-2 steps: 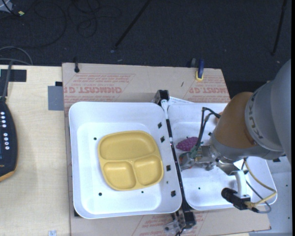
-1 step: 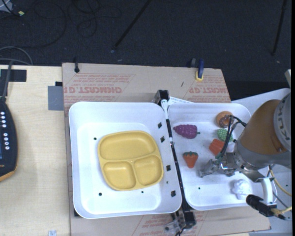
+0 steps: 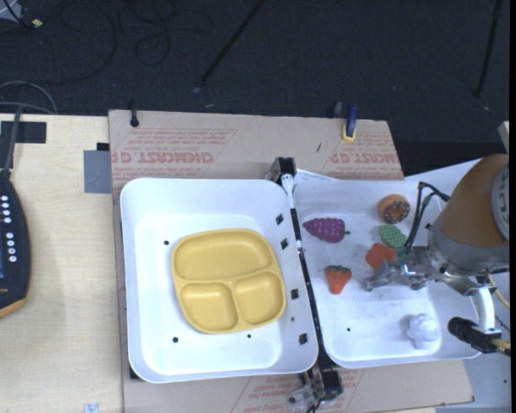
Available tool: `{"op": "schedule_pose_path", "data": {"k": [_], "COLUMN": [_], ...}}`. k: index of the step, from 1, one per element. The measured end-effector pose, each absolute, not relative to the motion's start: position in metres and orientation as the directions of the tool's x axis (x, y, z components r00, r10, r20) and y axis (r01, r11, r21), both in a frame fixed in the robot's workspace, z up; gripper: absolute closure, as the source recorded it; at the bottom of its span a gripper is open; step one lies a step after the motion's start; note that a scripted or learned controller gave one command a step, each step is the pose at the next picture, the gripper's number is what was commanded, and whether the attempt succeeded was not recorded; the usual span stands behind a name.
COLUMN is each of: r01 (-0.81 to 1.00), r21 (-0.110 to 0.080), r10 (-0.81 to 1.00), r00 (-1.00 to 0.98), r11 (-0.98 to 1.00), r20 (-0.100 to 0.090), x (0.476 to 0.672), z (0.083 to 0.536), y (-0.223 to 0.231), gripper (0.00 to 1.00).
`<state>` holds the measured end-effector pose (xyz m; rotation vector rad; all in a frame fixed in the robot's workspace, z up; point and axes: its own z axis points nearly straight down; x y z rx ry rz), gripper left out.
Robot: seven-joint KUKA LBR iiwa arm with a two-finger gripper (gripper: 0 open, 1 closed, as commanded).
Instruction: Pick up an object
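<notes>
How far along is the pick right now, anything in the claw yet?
Done: the arm has reached into the right bin, with the claw low among the toys, close to the orange-red piece and the strawberry. In hand: I cannot see anything between its fingers. Left: grasp and lift. The purple grapes, the donut and the white ball lie in the bin.

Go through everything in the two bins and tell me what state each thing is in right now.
Yellow tray: lying flat in the left bin, compartments facing up.
Purple grapes: loose in the right bin.
Strawberry: loose, left of the gripper.
Doughnut: loose near the back wall.
White ball: loose near the front.
Gripper: low in the right bin.
</notes>
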<state>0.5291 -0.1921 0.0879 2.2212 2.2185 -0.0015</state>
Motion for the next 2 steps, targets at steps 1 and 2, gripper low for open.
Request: {"op": "schedule_pose_path", "data": {"k": [1,2], "r01": [1.0,1.0], "r21": [-0.003,-0.001], "r10": [1.0,1.0], "r00": [0.001,0.003], "r11": [-0.001,-0.003], "r20": [0.001,0.001], "x": [0.474,0.475], "z": [0.088,0.098], "y": [-0.186,-0.188], "gripper": [0.0,1.0]}}
